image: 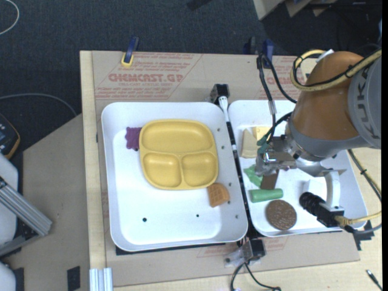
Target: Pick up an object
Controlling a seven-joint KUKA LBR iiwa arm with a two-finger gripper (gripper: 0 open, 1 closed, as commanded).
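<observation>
The pincer [267,173] hangs low in the right bin [357,190], just above a green piece [265,194]; whether it is open cannot be told. A brown disc [282,214] lies near it.

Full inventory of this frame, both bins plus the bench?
Left bin: 1, white, left half of bench.
Divided plate: 1, yellow, three compartments, upper middle of left bin.
Purple item: 1, purple, touching the plate's left edge.
Brown piece: 1, tan-brown, below the plate's right corner.
Right bin: 1, white, right half of bench.
Green item: 1, green, right bin, near its left wall.
Round disc: 1, brown, front of right bin.
Pale block: 1, cream, upper left of right bin.
Arm: 1, grey and orange, over right bin.
Pincer: 1, metal, just above the green item.
</observation>
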